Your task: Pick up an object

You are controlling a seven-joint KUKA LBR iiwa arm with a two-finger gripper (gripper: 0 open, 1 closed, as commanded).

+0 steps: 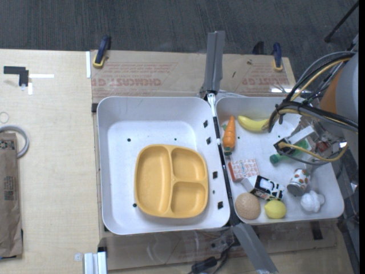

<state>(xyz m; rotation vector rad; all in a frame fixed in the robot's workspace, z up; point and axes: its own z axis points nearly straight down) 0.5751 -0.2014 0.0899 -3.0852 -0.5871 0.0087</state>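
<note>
My gripper (301, 150) hangs low over the right part of the right bin (336, 210), reaching in from the right. A small green thing (275, 159) lies just left of it, and a small patterned cup (298, 181) just below it. Around them lie a banana (252, 123), a carrot (229, 132), a red-and-white box (243, 168), a black-and-white toy (267, 188), a brown egg-shaped thing (247, 205), a lemon (275, 209) and a white lump (312, 201). I see nothing held between the fingers.
The left bin (114, 153) holds a yellow divided plate (171, 181). A grey divider rail (214, 61) runs between the bins at the back. Cables loop from the arm over the right bin's far right corner.
</note>
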